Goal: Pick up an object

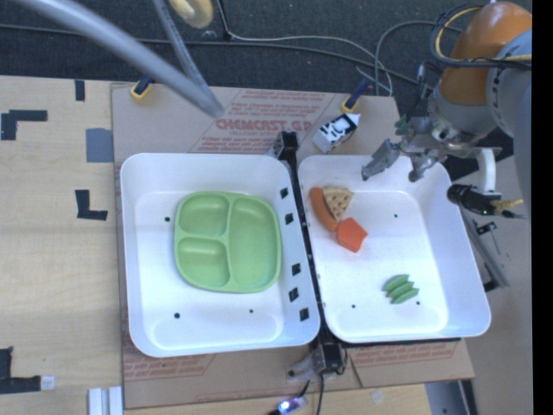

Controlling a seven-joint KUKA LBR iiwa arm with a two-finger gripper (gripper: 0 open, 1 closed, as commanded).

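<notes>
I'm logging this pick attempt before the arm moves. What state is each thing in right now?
pincer: open, holding nothing, above the right bin's far rim
green divided plate: flat in the left bin, nothing on it
orange block: lying in the right bin, touching the sausage
sausage: lying beside the cracker wedge
green pea pod: lying apart

Two white bins [138, 232] side by side. One green divided plate [228, 240]. Four food pieces: one sausage [320, 207], one cracker [338, 201], one orange block [351, 235], one pea pod [400, 289].
</notes>
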